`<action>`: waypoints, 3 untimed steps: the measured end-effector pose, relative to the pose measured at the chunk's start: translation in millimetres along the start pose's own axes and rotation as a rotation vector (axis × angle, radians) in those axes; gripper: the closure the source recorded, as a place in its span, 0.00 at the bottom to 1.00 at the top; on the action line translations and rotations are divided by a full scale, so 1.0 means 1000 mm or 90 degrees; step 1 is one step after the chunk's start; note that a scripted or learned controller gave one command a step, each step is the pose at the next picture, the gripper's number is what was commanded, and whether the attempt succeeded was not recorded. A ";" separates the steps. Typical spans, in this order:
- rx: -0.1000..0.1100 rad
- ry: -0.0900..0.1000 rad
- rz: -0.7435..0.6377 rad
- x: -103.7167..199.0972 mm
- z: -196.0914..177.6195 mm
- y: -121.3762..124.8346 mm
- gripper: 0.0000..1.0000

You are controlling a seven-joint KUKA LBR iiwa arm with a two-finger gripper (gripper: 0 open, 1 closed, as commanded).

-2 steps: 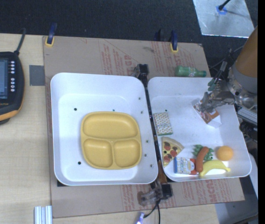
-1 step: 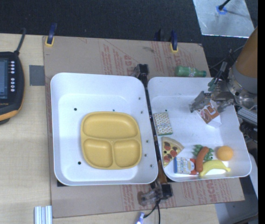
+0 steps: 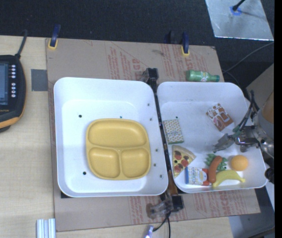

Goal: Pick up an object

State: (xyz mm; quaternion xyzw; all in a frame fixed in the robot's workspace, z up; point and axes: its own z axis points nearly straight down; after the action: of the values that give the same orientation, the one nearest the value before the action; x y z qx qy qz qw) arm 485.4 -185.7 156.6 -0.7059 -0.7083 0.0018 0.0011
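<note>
A yellow divided plate [image 3: 117,148] lies in the left bin [image 3: 66,95]; the right bin [image 3: 200,90] holds small toy foods, light, hard and likely slick. The orange ball [image 3: 239,162], just below the gripper [image 3: 225,143], would roll, so pinch across its middle; whether the jaws are open I cannot tell

Pizza slice [image 3: 181,158]: flat, right bin, near its left wall.
Orange [image 3: 239,162]: near front-right corner.
Banana [image 3: 227,179]: curved, along front edge, beside the orange.

Single fixed camera: looking down at a slant over the surface [image 3: 27,182], framing both white bins [image 3: 64,133] at moderate range.
</note>
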 end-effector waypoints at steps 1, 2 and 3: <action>0.000 0.000 -0.001 -0.005 0.065 0.109 0.00; 0.012 0.000 0.005 0.008 0.062 0.167 0.00; -0.002 0.001 0.000 -0.021 0.030 0.170 0.00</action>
State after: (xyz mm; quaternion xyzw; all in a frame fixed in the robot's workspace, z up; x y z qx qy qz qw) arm 655.6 -206.4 126.3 -0.7060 -0.7082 0.0000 0.0009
